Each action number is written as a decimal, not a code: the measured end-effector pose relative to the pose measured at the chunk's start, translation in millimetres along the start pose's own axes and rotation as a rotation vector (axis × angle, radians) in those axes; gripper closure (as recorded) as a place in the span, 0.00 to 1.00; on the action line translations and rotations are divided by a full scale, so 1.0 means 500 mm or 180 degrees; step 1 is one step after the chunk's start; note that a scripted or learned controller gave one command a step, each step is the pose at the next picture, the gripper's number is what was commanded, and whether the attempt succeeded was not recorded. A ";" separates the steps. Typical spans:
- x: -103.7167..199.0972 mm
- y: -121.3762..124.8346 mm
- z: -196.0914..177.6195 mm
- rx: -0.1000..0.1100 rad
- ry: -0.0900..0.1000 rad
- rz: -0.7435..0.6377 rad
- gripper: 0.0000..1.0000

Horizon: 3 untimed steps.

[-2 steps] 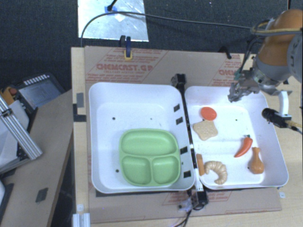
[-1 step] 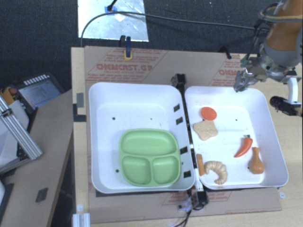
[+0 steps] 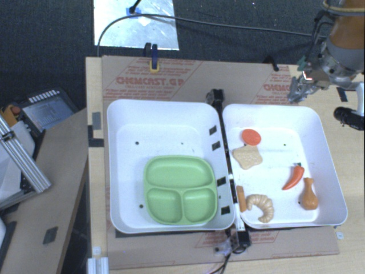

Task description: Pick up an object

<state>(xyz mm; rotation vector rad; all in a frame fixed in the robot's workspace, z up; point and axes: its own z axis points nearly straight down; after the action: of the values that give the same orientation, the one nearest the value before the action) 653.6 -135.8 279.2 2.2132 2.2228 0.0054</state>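
Gripper [image 3: 297, 90] is held nose-down off right bin's [image 3: 319, 124] far-right corner, nothing gripped; finger state can't be told.

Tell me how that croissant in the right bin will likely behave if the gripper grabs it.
The croissant looks like a moulded toy, so it is probably stiff and light. Its curved, ridged body may give the fingers some purchase, though the tapered ends could slip out. It lies flat near the bin's front wall, so it seems unlikely to roll.

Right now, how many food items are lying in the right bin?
6: tomato slice at top, bread just below it, chili pepper and brown drumstick-like piece toward the right, croissant at bottom, small orange stick by the left wall.
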 end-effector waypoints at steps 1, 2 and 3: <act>0.110 -0.022 -0.004 0.0013 0.0007 -0.0015 1.00; 0.221 -0.040 -0.001 0.0014 0.0008 -0.0016 1.00; 0.311 -0.069 0.008 0.0019 0.0008 -0.0014 1.00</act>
<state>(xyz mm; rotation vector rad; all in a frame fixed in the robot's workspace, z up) 618.7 19.6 275.1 2.2124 2.2319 0.0014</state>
